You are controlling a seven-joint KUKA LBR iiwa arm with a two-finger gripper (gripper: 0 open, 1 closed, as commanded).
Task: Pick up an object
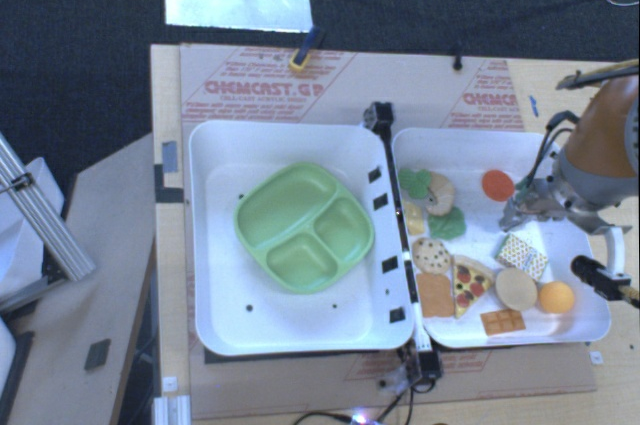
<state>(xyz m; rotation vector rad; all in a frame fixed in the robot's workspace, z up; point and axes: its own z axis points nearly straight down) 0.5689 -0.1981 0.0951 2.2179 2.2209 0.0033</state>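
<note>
Camera view: pincer [522, 213] low in the right bin [470, 141].
Whether it is apart or together, I cannot tell; patterned block [523, 255] just beside.

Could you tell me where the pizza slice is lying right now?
The pizza slice lies in the right bin, near its front edge, between the brown cracker and the round tan biscuit.

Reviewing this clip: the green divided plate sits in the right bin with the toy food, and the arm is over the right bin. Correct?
Not quite. The camera view shows the green divided plate in the left bin, alone. The toy food, such as the pizza slice, lies in the right bin, and the gripper is over that bin.
</note>
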